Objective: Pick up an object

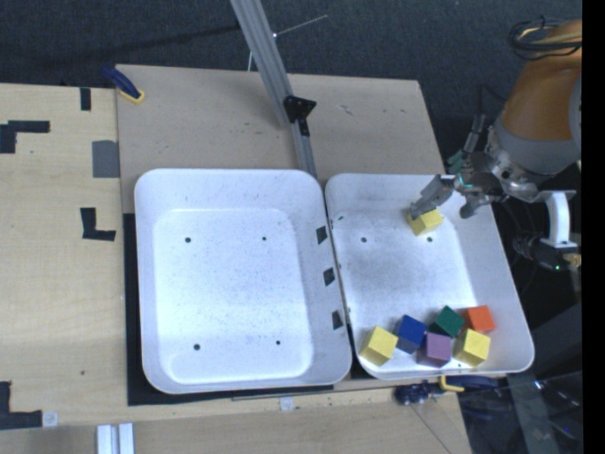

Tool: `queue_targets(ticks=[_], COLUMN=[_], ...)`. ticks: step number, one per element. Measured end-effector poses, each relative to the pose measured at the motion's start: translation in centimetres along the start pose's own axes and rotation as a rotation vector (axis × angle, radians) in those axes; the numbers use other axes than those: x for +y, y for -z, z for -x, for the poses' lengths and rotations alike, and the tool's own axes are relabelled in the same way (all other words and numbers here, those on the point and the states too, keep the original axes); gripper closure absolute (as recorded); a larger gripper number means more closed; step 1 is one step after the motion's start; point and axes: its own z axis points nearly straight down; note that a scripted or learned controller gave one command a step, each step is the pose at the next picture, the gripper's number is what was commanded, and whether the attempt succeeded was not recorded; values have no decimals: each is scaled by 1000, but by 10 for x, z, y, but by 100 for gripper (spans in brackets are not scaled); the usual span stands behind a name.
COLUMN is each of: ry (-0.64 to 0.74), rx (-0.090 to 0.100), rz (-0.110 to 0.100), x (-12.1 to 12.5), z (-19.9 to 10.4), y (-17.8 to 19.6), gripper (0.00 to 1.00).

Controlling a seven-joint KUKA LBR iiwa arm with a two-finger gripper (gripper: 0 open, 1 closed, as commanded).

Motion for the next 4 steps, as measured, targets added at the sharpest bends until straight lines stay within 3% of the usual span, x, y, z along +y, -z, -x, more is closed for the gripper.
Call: queue_targets(ticks=[1, 4], ry=[0, -1], rx=[0, -2], rz=[0, -3], x=[0, 1], z=[0, -15], y=[0, -156], gripper=[0, 0])
